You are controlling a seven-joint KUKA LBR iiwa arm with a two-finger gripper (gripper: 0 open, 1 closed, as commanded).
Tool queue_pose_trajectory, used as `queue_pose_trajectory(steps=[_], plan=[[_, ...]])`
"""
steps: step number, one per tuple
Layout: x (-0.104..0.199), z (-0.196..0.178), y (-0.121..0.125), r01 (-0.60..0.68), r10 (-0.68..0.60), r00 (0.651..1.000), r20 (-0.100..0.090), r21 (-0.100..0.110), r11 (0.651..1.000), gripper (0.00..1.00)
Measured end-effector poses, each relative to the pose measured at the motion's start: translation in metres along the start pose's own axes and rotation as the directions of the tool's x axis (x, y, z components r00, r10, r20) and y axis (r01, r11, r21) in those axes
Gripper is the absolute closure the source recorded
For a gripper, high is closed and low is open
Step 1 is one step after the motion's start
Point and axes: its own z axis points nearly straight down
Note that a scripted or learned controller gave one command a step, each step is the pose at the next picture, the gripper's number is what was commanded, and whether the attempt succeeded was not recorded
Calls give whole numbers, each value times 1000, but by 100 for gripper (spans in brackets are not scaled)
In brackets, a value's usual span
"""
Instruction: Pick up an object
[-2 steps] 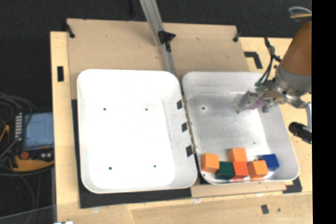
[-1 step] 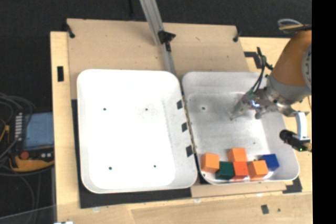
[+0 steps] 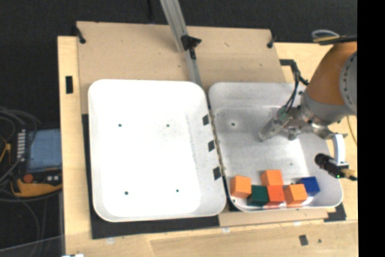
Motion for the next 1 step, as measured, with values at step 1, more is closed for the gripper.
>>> queue_pose_trajectory(steps=[1], plan=[[-1, -13, 2, -3, 3, 1000, 0, -6, 1000, 100]])
